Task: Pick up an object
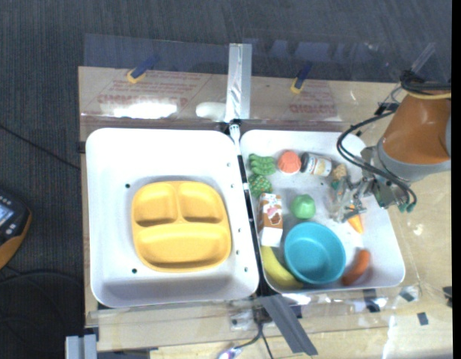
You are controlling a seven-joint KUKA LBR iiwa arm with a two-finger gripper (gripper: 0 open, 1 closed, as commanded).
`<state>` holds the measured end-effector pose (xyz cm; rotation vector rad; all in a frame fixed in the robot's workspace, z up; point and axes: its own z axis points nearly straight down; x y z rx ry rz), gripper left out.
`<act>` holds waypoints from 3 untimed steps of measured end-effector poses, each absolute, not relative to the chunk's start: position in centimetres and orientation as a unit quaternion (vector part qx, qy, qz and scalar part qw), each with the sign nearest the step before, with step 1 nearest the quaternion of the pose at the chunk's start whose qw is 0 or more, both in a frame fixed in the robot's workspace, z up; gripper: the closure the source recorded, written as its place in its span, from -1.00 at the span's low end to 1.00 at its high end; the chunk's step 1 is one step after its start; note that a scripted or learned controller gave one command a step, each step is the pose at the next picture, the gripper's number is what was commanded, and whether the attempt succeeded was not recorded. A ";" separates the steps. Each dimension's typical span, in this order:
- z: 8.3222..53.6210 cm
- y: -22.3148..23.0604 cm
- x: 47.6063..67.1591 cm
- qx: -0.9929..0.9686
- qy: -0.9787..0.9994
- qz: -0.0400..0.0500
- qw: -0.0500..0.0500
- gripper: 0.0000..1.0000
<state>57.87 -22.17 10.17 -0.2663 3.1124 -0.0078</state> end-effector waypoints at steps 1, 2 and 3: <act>11.2 -22.1 58.0 -0.085 0.996 -0.003 0.011 1.00; 11.2 -22.1 58.0 -0.085 0.996 -0.003 0.011 -1.00; 9.0 -22.3 57.9 -0.020 1.000 0.000 0.005 -1.00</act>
